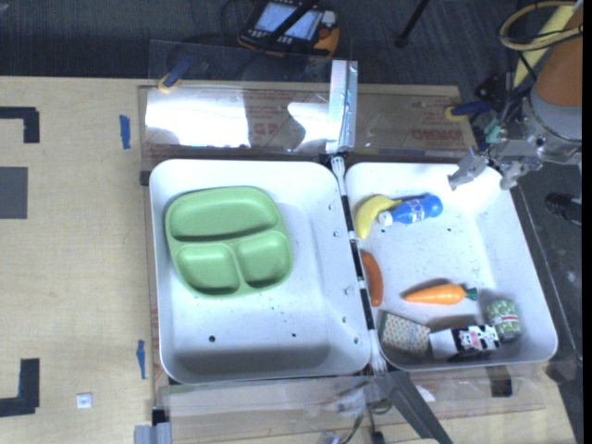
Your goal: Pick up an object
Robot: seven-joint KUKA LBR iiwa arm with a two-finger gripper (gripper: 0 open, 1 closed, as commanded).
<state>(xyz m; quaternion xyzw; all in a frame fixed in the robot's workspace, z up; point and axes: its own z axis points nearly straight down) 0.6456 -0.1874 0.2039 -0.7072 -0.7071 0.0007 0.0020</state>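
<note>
We see the gripper (pixel 485 168) at the right bin's (pixel 529 248) far right corner, fingers spread w/ nothing btwn them. Nearest picks: blue bottle (pixel 414 209) touching banana (pixel 372 213); toy carrot (pixel 435 294) mid-bin. Risk imo: bottle rolls or banana gets nudged, causing a miss.

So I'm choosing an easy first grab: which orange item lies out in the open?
The carrot, green-tipped, mid-bin; the other orange piece hugs the right bin's left wall.

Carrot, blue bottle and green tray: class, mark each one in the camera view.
carrot (pixel 433 294): camera view, middle of its orange body.
blue bottle (pixel 416 209): camera view, middle of its side.
green tray (pixel 222 213): camera view, floor of its large compartment.
</note>
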